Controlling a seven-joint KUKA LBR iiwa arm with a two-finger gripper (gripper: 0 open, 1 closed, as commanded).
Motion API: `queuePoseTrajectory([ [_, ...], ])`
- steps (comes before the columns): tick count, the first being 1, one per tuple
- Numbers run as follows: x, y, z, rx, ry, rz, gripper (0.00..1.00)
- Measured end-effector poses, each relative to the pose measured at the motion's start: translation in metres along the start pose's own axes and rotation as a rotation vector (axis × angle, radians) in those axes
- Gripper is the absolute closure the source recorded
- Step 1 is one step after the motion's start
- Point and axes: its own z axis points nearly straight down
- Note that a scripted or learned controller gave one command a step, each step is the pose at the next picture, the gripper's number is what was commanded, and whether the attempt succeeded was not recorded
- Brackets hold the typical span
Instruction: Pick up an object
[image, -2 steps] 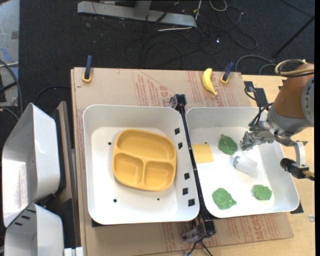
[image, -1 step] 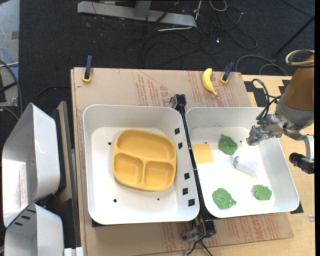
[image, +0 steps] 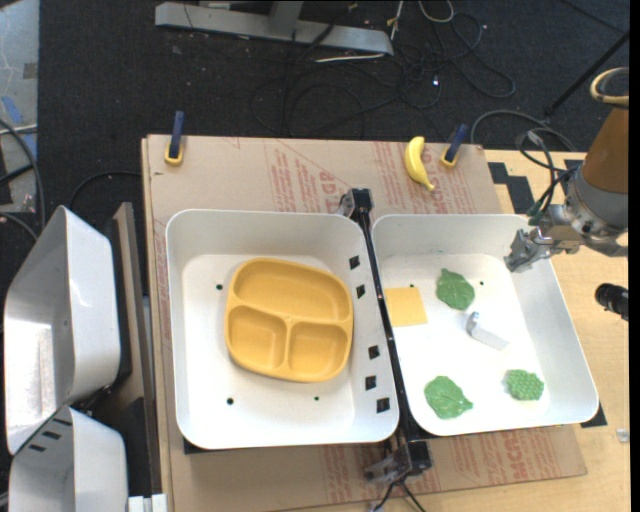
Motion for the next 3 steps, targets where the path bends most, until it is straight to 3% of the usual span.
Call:
queuePoseTrajectory([
  [1, 0.0, 0.001, -0.053, -0.001, -0.001, -0.001, 1.0],
  [3, 0.102, -0.018, -0.043, 0.007, 0.003, -0.004, 1.0],
])
